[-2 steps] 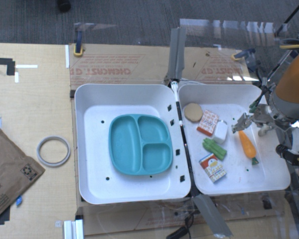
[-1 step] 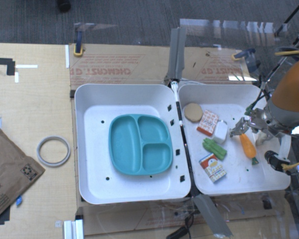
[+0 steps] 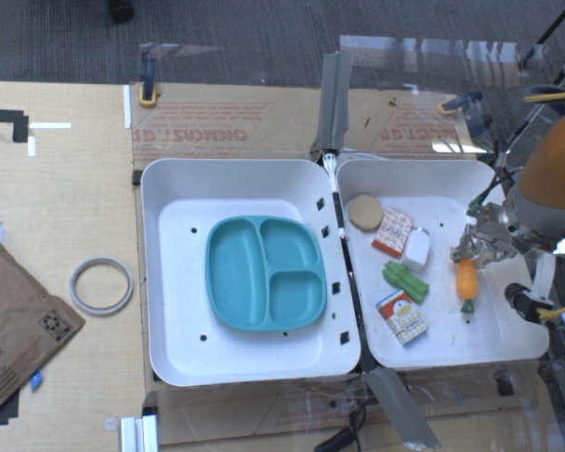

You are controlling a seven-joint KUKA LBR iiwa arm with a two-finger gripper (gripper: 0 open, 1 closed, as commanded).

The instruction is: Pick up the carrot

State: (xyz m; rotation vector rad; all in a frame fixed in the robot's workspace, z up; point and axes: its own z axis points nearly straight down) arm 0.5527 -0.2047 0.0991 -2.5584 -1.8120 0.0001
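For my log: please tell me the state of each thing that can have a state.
carrot: lying in the right bin, just below the gripper
teal divided plate: flat in the left bin
green vegetable: lying flat
tape ring: flat on the bench

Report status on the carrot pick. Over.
Gripper directly above small orange carrot, grasp unconfirmed. Carrot lying in right white bin. Green vegetable alongside, apart.
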